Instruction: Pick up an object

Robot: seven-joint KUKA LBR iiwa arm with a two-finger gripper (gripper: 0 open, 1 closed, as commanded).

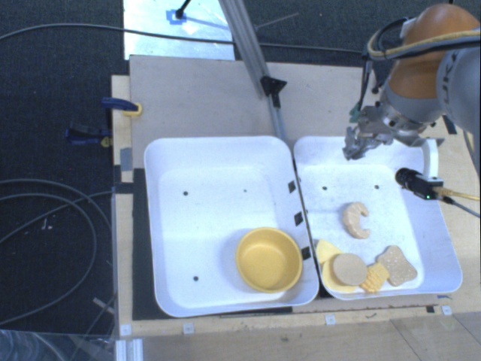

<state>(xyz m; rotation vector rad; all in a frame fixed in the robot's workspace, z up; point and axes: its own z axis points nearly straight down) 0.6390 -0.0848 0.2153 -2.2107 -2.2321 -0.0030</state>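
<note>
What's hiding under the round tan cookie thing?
The round tan disc lies on a yellow piece and a waffle-like piece. Their covered parts cannot be seen.

Claw above right bin, croissant below

The grey arm with its orange band reaches in above the right bin, its gripper pointing down over that bin's far left corner.
</note>
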